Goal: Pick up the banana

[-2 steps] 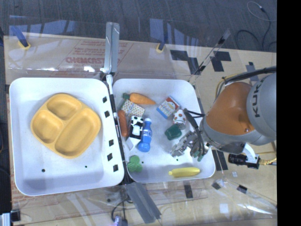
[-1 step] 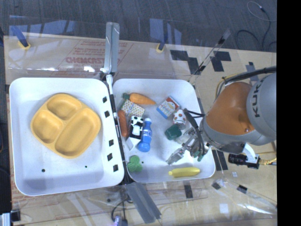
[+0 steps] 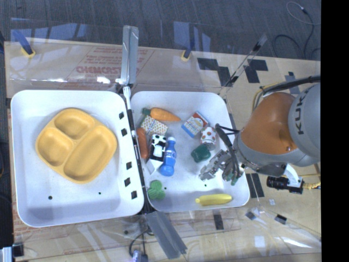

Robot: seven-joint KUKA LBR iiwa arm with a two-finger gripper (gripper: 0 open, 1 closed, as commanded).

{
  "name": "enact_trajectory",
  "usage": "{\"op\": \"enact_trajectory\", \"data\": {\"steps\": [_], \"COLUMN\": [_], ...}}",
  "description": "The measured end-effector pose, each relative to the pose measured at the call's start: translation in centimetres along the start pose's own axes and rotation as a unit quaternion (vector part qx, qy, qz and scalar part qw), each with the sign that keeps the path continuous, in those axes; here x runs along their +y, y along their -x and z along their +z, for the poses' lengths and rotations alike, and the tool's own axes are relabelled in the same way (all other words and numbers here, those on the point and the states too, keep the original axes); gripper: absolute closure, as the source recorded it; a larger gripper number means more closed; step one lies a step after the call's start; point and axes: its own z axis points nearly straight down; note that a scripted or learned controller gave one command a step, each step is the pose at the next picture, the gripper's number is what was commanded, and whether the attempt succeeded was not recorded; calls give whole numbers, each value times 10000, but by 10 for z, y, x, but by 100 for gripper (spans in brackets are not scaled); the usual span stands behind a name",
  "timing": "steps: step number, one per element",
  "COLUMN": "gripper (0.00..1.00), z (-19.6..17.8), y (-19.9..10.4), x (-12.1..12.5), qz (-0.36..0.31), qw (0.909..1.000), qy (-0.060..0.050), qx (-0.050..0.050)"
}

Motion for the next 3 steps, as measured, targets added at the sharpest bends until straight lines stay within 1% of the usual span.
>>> {"op": "enact_trajectory", "data": {"steps": [1, 2, 3], "gripper": [0, 0, 100], "z": [0, 20, 10], "y": [0, -1, 0], "x": [0, -2, 0], "qz": [-1, -279, -302], "qw": [10000, 9996, 9995], "qy": [0, -4, -1], "qx": [0, 6, 2]}}
